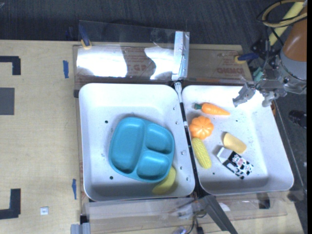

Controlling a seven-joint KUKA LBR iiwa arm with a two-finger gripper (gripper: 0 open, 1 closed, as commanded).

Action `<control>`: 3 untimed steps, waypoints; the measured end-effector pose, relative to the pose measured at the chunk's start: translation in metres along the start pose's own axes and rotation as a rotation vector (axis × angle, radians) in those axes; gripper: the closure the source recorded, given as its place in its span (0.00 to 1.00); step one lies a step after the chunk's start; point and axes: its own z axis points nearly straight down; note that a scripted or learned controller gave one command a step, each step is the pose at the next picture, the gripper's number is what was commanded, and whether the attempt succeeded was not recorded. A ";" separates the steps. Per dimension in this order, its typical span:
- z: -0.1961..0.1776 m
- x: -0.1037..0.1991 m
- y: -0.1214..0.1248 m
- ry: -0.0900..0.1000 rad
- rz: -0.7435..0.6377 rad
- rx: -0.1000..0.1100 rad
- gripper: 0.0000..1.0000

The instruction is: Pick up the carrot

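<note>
Camera view shows you the carrot [215, 109] lying just left of and slightly below the gripper [254, 97], whose fingers stand apart, clamped on nothing. It looks light, rigid and smooth; take it mid-body. A toy pumpkin [201, 126] sits just beyond it.

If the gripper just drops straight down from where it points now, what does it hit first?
Most likely the bare floor of the right bin near its far right corner, not the carrot. The gripper hangs to the carrot's right, apart from it. Depth is hard to judge from this slanted view.
</note>
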 end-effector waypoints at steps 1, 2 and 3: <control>0.053 0.061 0.046 0.001 -0.063 0.003 0.00; 0.159 0.028 0.081 -0.002 -0.047 -0.007 0.00; 0.073 0.046 0.056 -0.002 -0.069 -0.014 0.00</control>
